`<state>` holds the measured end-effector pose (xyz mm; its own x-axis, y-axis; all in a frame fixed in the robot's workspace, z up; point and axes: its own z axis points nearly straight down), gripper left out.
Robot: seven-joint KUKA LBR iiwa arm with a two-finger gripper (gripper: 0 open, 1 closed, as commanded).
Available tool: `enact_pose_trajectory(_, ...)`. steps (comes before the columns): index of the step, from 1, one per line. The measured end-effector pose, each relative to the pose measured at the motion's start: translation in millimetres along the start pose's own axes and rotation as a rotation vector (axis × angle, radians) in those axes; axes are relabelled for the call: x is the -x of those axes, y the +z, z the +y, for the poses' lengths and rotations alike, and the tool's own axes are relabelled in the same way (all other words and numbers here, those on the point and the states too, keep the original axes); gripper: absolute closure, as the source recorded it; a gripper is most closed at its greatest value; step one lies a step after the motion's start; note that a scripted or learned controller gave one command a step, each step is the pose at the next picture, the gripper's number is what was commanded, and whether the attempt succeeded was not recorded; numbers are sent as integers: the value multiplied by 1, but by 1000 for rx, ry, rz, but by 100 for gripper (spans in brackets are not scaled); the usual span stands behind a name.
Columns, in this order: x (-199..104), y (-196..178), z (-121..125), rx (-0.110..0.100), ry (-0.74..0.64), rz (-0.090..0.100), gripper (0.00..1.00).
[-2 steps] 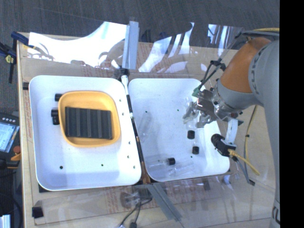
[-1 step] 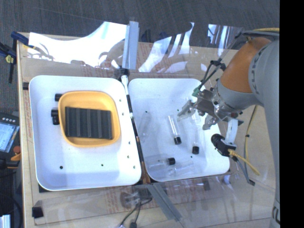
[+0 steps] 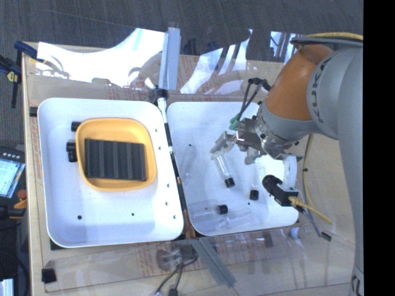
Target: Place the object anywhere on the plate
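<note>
A yellow plate (image 3: 92, 130) with a dark ridged insert (image 3: 116, 159) lies in the left bin (image 3: 92, 221). In the right bin (image 3: 197, 128) a clear tube with a black cap (image 3: 224, 171) lies near the middle. My gripper (image 3: 236, 151) hangs over the right bin, just above and to the right of that tube. Its fingers (image 3: 220, 145) are spread open and nothing shows between them. The left finger's tip is close to the tube's upper end.
Another clear tube with a black cap (image 3: 219, 210) lies near the right bin's front edge, and a small black cap (image 3: 253, 195) sits to its right. A black part with a yellow cable (image 3: 279, 191) hangs below the wrist. A divider rail (image 3: 171, 159) separates the bins.
</note>
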<state>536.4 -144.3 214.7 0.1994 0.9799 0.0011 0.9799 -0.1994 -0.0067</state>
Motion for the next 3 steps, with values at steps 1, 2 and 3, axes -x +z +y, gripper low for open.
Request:
enact_pose_trajectory(1,0,0,0,0,0,0,0)
enact_pose_trajectory(2,-72,-27,-12,4,-256,-2,0)
enact_pose_trajectory(3,-126,6,-10,0,-277,-3,0)
